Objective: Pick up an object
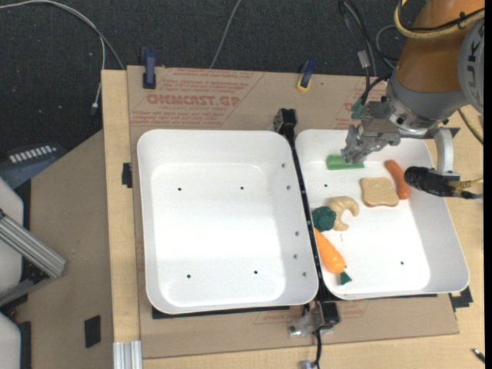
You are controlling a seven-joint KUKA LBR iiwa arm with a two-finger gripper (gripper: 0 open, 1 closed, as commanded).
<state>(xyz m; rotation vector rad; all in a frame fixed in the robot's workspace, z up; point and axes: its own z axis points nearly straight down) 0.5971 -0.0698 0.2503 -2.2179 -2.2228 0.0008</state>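
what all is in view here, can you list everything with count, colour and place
left bin: 1, white, left half of the bench
right bin: 1, white, right half of the bench, beside the left bin
green block: 1, green, far left part of the right bin, just under the end effector
toast slice: 1, tan, middle of the right bin
sausage: 1, orange-red, right of the toast slice
croissant: 1, beige, near the right bin's left side
leafy piece: 1, dark green, touching the croissant's left
carrot: 1, orange, near left corner of the right bin
clamps: 2, blue, far edge of the board
arm: 1, grey and orange, from the right
end effector: 1, grey, down at the green block
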